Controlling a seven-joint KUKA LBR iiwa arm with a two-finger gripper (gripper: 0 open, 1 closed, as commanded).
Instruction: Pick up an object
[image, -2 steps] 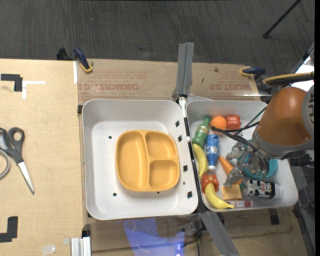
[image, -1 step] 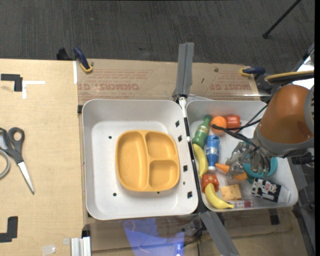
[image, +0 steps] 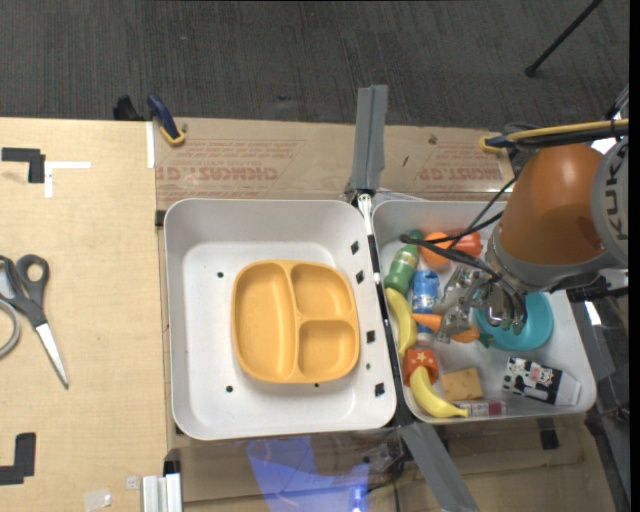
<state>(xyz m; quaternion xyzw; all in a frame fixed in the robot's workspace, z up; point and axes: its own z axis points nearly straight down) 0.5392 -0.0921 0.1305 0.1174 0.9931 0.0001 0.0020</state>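
Arm (image: 560, 215) enters from right, orange band above wrist uppermost. Wrist angled down and leftward. Gripper (image: 462, 310) low, pointing left; finger state not discernible.

The left bin (image: 190, 330) holds a divided plate (image: 296, 322) at its middle. Everything else is placed from that plate. Right of it, past the shared rim, lies the right bin (image: 578, 370), crowded with small things: a bottle (image: 401, 270) nearest the plate, a banana (image: 432, 396) nearer the camera, a cracker (image: 462, 384) just right of the banana, and a box (image: 534, 379) further right. The gripper (image: 462, 318) hangs over that bin. Far left of the plate, scissors (image: 38, 310) lie on the bench (image: 80, 400).
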